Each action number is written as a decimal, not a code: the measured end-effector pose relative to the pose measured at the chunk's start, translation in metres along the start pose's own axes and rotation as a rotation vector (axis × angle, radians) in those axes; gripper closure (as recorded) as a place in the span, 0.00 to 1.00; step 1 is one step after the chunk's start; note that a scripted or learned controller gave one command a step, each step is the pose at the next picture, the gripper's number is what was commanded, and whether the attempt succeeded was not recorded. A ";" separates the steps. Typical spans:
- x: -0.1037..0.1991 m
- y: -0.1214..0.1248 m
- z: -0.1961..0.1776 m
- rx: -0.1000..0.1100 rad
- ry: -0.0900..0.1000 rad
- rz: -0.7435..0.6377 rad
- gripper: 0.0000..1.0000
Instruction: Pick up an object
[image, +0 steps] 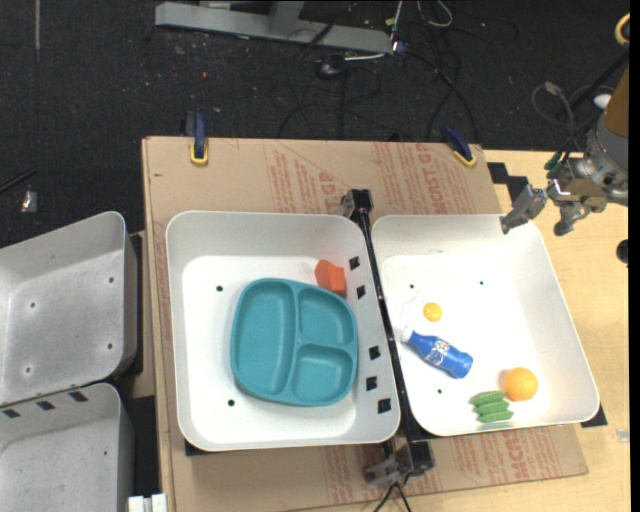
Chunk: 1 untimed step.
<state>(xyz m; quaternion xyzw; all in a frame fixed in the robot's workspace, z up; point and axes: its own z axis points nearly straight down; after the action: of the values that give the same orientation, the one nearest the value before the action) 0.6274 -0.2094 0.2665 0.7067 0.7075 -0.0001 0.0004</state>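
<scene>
The right bin (560, 300) holds four small things: a blue bottle (441, 354) with a white cap end lies on its side near the bin's middle, its body slanting down toward the right; a small yellow round piece (432, 312) sits just above it, close to the white end but apart from it; an orange ball (519, 383) rests toward the lower right corner; a green pod-shaped piece (491, 406) lies just beside the ball, to its lower left, at the foot of the bin's near wall. The left bin (190, 300) bears a teal divided plate (294, 342) with three compartments, lying flat and filling most of the floor; a small orange-red block (331, 276) stands at the plate's upper right, near the divider between the bins. The gripper (538, 214) hangs at the far right corner of the right bin, over its rim and above the bench (300, 170); its two fingers stand spread apart, one (520, 213) toward the bin and the other nearer the arm; nothing lies between them; they touch none of the objects, and all four things in the bin lie well apart from them.
</scene>
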 end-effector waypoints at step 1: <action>0.000 0.002 0.043 0.004 0.001 0.001 0.00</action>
<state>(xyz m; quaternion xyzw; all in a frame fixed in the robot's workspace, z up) 0.6290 -0.2092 0.2233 0.7071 0.7071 -0.0012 -0.0012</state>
